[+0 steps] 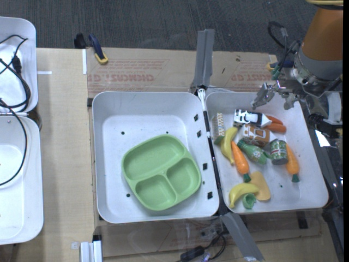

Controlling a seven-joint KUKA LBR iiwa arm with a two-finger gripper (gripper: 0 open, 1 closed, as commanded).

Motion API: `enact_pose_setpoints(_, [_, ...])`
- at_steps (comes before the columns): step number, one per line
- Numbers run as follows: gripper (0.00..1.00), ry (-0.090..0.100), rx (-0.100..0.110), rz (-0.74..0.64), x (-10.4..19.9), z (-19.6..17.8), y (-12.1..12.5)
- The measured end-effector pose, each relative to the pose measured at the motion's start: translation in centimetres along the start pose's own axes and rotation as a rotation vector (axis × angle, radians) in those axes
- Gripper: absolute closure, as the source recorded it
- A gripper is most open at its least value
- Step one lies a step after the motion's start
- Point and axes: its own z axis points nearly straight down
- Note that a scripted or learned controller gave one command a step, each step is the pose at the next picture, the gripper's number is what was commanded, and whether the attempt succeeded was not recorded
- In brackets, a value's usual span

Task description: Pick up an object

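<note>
Jaws cannot be told open from shut: the gripper (268, 96) is a small tangle of grey metal over the far edge of the right bin (313, 198), and nothing can be seen between its tips.

That bin holds a heap of toy food along its left wall and middle. One carrot (240, 158) lies with its long axis running from the far left toward the near right, green end nearest the camera. A second carrot (292, 160) near the right wall lies almost straight from far to near. A banana (228, 142) runs along the left wall, and another banana (242, 190) curves at the near edge, partly over a tan piece too blurred to name. A green can (278, 151) lies tilted among small boxes whose labels are unreadable.

The left bin (103, 162) carries a green divided plate (161, 172), set askew toward its near side.

The arm (323, 37) enters from the far right corner, its orange band cut off by the frame's edge, wrist bent down toward the bin's far rim, cables looping beside it.
</note>
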Motion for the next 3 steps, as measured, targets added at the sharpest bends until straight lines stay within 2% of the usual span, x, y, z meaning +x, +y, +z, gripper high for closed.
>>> enact_pose_setpoints(1, [0.00,-0.001,-0.002,0.050,5.0,-6.2,-1.2])
enact_pose_setpoints(2, [0.00,0.000,0.002,0.057,2.2,8.7,0.2])
enact_pose_setpoints(3, [0.00,0.001,0.000,0.068,-1.1,9.3,-3.1])
